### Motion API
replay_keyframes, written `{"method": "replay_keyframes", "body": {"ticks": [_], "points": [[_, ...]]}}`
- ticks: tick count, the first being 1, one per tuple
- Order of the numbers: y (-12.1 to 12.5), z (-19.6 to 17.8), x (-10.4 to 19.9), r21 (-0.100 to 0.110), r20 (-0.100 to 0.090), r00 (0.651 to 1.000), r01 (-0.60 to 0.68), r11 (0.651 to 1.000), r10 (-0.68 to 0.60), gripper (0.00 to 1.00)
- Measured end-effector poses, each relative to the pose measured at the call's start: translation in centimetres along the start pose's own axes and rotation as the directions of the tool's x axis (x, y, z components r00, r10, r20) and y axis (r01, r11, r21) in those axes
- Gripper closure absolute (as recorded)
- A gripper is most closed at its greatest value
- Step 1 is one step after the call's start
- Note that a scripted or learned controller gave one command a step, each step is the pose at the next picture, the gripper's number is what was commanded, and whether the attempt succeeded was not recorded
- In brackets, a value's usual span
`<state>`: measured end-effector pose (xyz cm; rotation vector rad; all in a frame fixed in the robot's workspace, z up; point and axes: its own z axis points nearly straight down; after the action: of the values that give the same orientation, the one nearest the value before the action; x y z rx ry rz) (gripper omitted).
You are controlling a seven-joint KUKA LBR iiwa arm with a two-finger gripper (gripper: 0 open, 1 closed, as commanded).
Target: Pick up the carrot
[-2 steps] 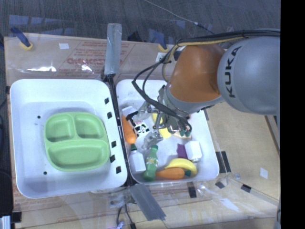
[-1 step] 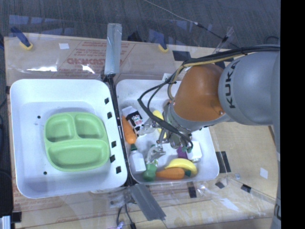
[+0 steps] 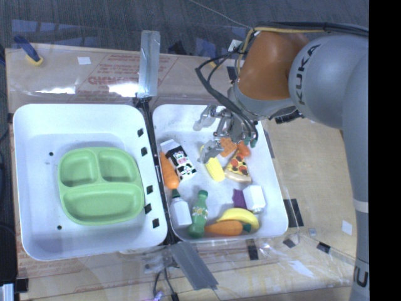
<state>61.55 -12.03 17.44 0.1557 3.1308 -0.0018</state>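
Single fixed camera, mounted above the counter [image 3: 94, 74], looking down at a slant. Mid-range: both white bins fit whole in frame, left bin [image 3: 25, 168] and right bin [image 3: 276, 199] side by side across the middle. Dark floor strip along the top edge, counter's near edge at the bottom. The arm [image 3: 326, 74] enters from the right side, large in frame, close under the lens.

The grey arm [image 3: 326, 74] reaches in from the right, its gripper [image 3: 222, 137] low over the right bin's far part.
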Motion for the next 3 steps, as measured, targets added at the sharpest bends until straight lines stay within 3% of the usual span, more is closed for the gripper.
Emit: {"method": "replay_keyframes", "body": {"ticks": [1, 2, 3], "points": [[-3.8, 8.6, -1.5, 0.0, -0.014, 0.998, -0.066, 0.998, 0.066, 0.0], [-2.9, 5.0, 5.3, 0.0, -0.004, 0.996, -0.094, 0.996, 0.094, 0.0], [-0.2, 4.6, 11.7, 0.013, 0.008, 0.997, -0.082, 0.997, 0.081, 0.0]]}}
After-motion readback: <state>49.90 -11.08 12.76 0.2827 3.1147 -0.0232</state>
